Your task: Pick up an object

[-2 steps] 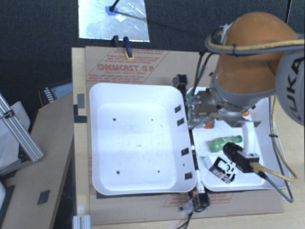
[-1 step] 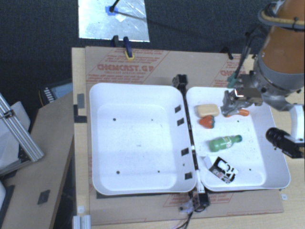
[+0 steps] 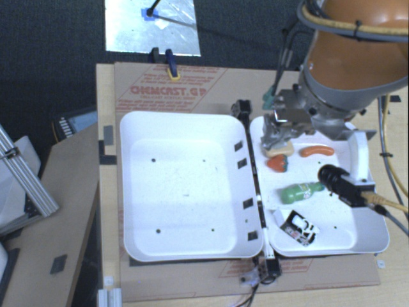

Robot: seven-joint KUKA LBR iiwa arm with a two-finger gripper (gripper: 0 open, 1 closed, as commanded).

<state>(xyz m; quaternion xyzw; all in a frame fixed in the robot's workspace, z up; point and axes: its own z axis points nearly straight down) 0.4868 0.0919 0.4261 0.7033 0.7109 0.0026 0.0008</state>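
descent toward a grasp is judged to be the step in hand. the grey two-finger gripper is seen at the upper left of the right white bin, directly over a pale tan bun-shaped piece; whether it is spread or pinching cannot be told. a small red piece, an orange sausage shape and a green bottle are seen nearby. a firm closure and straight lift would be called for next.
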